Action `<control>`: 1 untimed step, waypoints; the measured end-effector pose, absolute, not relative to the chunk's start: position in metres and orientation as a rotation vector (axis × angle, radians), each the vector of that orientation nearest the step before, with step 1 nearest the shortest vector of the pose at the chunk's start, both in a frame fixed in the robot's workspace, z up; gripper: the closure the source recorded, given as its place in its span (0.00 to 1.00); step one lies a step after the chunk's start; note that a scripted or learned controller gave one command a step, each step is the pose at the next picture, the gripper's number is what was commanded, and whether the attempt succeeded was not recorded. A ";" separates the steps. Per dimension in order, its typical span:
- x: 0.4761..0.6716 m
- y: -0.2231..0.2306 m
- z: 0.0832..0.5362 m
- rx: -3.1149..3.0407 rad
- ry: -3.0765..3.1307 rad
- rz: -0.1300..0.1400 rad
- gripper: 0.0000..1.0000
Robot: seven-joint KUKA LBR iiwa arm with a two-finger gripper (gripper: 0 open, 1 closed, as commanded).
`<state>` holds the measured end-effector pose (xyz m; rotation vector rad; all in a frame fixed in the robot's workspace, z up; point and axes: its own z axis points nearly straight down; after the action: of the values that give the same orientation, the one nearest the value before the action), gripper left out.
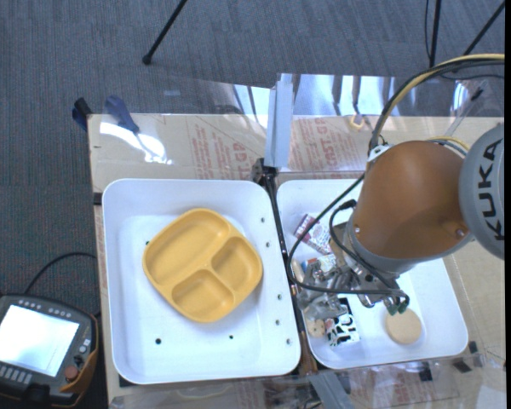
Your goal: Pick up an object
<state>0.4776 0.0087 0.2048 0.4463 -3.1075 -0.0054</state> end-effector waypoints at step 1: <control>0.479 0.011 0.214 0.454 -3.106 -0.007 1.00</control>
<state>0.4786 0.0106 0.2137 0.4538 -3.1062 -0.0068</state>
